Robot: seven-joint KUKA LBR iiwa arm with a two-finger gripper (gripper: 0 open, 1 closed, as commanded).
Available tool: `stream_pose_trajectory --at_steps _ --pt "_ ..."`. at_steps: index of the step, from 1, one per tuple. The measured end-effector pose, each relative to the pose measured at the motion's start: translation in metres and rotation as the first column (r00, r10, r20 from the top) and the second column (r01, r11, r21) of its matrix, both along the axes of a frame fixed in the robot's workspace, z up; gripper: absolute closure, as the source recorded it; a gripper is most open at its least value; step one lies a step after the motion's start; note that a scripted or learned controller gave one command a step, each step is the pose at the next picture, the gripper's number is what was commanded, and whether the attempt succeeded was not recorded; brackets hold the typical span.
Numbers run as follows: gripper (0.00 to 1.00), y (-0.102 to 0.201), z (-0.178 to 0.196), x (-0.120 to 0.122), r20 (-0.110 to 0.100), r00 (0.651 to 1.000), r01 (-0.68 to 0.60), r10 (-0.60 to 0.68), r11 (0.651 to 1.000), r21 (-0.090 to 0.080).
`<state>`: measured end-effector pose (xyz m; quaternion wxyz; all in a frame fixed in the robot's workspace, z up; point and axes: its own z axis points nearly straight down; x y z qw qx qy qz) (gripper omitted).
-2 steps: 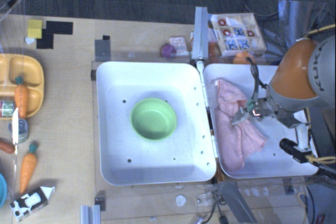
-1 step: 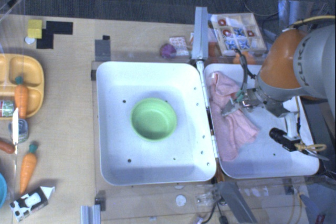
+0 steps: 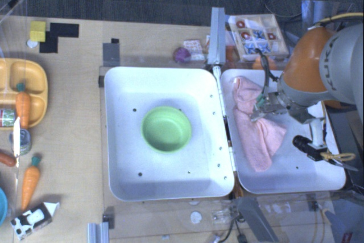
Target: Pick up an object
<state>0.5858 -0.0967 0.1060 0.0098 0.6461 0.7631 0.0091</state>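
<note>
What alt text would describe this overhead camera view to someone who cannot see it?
A grey and orange robot arm's gripper presses down on a pink cloth in the right white bin. The left white bin holds a green bowl.

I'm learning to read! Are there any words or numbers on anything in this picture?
No words or numbers are clear enough to read.
The flat printed card box with red and blue pictures behind the right white bin: print too blurred.
The small black-and-white cow-patterned carton: too small to read.
The small tin can by the yellow divided tray: label blurred.

Two white bins (image 3: 114,179), one green bowl (image 3: 166,129), one pink cloth (image 3: 256,134).
</note>
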Motion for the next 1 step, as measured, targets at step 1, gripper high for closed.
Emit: stream_pose_trajectory --at_steps 1 --pt "1.0 0.0448 0.0926 0.0763 -0.017 0.993 -0.116 0.116 0.993 -0.003"
